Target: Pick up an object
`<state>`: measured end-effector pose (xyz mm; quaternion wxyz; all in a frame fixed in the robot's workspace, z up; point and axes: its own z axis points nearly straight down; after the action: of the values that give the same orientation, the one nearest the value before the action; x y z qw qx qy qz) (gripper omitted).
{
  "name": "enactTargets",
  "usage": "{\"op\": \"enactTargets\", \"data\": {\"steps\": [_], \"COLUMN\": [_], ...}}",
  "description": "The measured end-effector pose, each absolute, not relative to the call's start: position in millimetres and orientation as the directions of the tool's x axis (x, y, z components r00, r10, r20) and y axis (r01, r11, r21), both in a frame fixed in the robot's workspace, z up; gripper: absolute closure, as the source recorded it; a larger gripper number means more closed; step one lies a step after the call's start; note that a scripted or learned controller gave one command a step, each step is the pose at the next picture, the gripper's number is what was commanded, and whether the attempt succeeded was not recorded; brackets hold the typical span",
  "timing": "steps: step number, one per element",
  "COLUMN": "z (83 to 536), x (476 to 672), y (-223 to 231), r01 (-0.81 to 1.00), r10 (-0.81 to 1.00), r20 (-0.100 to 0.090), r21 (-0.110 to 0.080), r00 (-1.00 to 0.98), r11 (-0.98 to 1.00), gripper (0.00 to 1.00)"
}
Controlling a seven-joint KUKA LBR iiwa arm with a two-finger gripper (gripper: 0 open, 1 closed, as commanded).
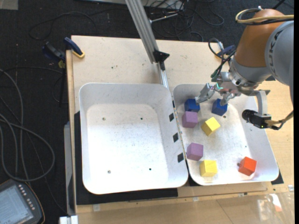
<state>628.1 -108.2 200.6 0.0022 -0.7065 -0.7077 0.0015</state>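
Note:
Several small cubes lie in the right bin (pixel 232 140): two blue cubes (pixel 191 105) (pixel 219 108) at the back, a purple cube (pixel 189 119), a yellow cube (pixel 211 125), a second purple cube (pixel 195 150), a second yellow cube (pixel 208 167) and an orange cube (pixel 247 165) at the front right. My gripper (pixel 215 94) hangs over the back of this bin, open, its fingers spread just behind the two blue cubes. One fingertip (pixel 226 97) is right above the right-hand blue cube. Nothing sits between the fingers.
The left bin (pixel 126 134) stands beside the right one, and they meet at a shared rim (pixel 176 129). A slanted metal pole (pixel 142 22) ends at the bins' back junction. A black device (pixel 254 117) on a cable hangs over the right bin's right rim.

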Motion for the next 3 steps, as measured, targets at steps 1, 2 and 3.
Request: {"op": "enactTargets", "data": {"steps": [1, 2, 3], "z": [204, 154, 101], "x": [629.2, 622.9, 622.4], "y": [-108, -101, -100], "r01": [1.000, 1.000, 1.000], "r10": [1.000, 1.000, 1.000], "r20": [0.000, 0.000, 0.000], "r21": [0.000, -0.005, -0.003], "r00": [-0.002, 0.000, 0.001], "r11": [0.002, 0.000, -0.001], "gripper": [0.00, 0.00, 0.00]}}
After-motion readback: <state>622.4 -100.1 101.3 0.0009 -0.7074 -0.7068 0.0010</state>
